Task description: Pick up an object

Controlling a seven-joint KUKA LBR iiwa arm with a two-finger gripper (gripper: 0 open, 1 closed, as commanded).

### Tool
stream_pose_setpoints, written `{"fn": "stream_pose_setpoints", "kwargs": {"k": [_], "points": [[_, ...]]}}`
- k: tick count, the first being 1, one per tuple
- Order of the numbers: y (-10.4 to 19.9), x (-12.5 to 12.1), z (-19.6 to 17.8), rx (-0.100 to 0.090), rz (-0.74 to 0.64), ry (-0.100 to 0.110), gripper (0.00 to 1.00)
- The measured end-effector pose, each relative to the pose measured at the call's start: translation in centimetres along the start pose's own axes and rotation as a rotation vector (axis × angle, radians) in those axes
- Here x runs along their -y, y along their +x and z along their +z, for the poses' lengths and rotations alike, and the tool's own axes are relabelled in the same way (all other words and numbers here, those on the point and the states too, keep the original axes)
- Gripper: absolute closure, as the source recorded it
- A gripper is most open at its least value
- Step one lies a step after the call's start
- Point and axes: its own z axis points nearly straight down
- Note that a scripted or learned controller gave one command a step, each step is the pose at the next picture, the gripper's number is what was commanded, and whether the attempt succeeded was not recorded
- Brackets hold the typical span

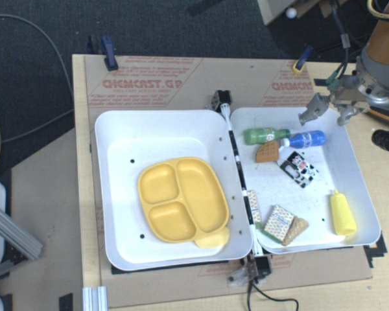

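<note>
The gripper (pixel 329 111) is hovering at the upper right of the frame, over the far rim of the right bin (pixel 360 173), with its two fingers (pixel 310 113) standing apart and nothing sitting between them. The grey arm is reaching in from the right edge, its orange band showing above the wrist.

Just below the gripper, a green bottle (pixel 266 135) and a blue bottle (pixel 306 138) are lying end to end along the upper part of the right bin. A brown wedge (pixel 268 152) is resting right beneath them, and a black-and-white packet (pixel 299 168) is lying near it toward the middle. A yellow bottle (pixel 342 213) is lying along the lower right side of that bin, while a patterned packet (pixel 279 223) is sitting at the lower left, touching a tan piece (pixel 297 227).

In the left bin (pixel 117 167), a yellow divided tray (pixel 183 199) is lying flat, tilted slightly. Both bins are resting on the desk (pixel 149 83).
</note>
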Motion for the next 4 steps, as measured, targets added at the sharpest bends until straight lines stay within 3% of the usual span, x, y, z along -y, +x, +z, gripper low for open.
{"fn": "stream_pose_setpoints", "kwargs": {"k": [1, 2, 3, 4], "points": [[5.0, -2.3, 14.8, 0.000, 0.000, 0.001, 0.00], [4.8, 1.9, 17.2, 0.000, 0.001, -0.001, 0.00], [8.2, -2.9, 7.1, 0.001, -0.001, -0.004, 0.00], [9.4, -2.8, 7.2, 0.000, -0.001, -0.001, 0.00]]}}
